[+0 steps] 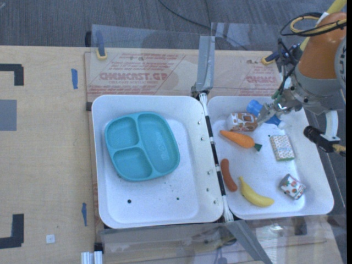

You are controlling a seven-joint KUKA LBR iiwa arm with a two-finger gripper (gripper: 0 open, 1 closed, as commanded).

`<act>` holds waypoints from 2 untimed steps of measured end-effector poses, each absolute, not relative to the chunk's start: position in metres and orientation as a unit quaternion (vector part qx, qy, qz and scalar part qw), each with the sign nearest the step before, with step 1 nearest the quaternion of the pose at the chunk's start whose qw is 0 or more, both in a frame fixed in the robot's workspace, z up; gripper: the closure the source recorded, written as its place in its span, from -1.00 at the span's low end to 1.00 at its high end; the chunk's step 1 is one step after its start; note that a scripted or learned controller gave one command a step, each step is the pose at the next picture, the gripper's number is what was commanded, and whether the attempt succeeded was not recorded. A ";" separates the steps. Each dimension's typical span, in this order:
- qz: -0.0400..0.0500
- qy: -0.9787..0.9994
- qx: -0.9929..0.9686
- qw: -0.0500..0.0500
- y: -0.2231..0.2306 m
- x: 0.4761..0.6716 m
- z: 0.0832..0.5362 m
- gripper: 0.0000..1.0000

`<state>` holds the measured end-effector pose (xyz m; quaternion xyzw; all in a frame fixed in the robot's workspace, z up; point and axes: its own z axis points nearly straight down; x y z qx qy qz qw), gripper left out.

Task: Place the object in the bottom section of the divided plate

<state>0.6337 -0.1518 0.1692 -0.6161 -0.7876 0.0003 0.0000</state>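
Observation:
A teal divided plate [142,146] with three sections lies in the left bin [154,205]. In the right bin [316,199] lie a carrot [237,139], a red sausage [228,175], a banana [254,194], a brown-and-white packet [242,121], a blue object [254,106], a pale green box [282,147] and a small patterned wrapped box [292,186]. My gripper [271,110] hangs low over the back of the right bin, just right of the blue object and the packet. Nothing is seen held in it.
The arm's grey and orange body [322,59] fills the upper right, with cables above it. A raised divider [212,147] separates the two bins. A clear panel [206,65] stands behind them. The wooden bench [44,147] extends to the left.

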 end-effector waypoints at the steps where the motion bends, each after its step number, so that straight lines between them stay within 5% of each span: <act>1: -0.001 -0.713 -0.701 -0.002 -0.079 0.667 0.243 1.00; 2: 0.001 -0.779 -0.627 0.001 -0.015 0.566 0.243 1.00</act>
